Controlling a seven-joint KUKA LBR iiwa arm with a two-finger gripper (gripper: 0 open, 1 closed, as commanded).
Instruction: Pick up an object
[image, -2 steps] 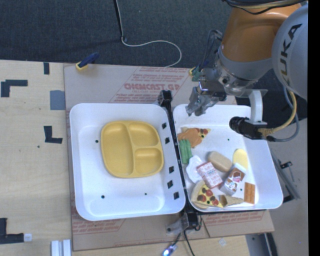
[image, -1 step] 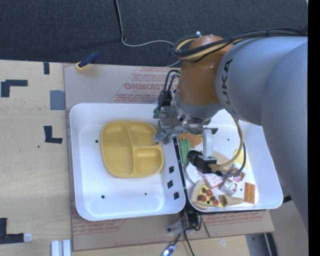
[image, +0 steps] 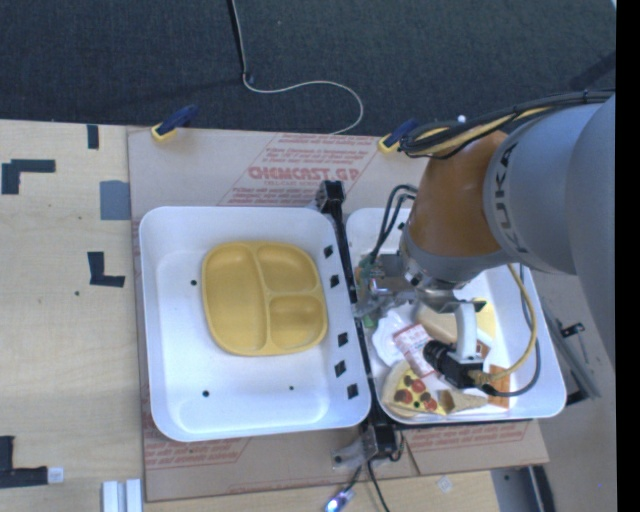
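A yellow divided plate (image: 265, 297) lies in the left bin (image: 170, 400). The arm reaches down into the right bin (image: 545, 395), and its wrist hides most of that bin. My gripper (image: 385, 305) is low at the right bin's left side, over small items. Below it lie a white packet with red print (image: 412, 343) and a toy pizza slice (image: 420, 390). A pale yellow wedge (image: 440, 323) sits beside the packet. The arm hides the fingertips.
A black divider strip with clips (image: 342, 290) runs between the two bins. The bins rest on a cardboard sheet (image: 300, 165) on the wooden bench. Blue and yellow clamps (image: 173, 122) hold the sheet's back corners.
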